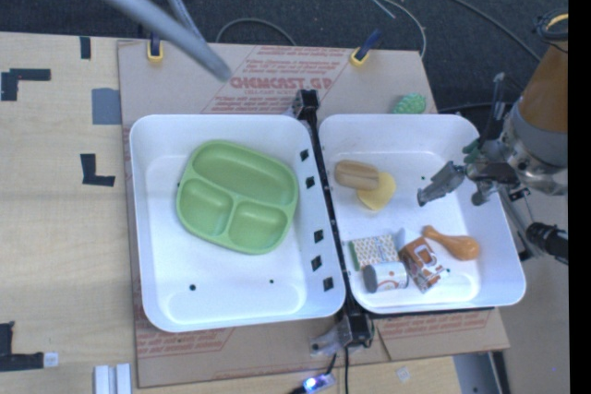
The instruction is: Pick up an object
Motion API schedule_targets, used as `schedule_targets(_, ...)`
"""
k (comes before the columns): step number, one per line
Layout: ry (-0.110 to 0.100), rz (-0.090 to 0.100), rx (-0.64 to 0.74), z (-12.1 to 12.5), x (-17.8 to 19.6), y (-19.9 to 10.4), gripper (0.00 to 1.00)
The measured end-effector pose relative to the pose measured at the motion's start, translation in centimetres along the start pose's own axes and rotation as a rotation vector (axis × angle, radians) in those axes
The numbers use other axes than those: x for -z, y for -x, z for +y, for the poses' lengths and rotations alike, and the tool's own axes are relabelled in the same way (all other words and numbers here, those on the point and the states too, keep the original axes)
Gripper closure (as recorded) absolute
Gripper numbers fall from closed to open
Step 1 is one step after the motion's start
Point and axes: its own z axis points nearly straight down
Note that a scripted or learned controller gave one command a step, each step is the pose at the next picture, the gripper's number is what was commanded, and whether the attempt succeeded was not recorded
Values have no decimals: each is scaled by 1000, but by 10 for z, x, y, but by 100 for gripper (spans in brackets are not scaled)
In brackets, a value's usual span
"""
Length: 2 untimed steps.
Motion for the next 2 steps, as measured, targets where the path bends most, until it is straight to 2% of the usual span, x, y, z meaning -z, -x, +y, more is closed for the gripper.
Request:
schedule_targets(1, 11, -2, 3, 2, 5, 0, 0)
schedule_targets(2, 7, -2, 3, 8, -40, -2, 0)
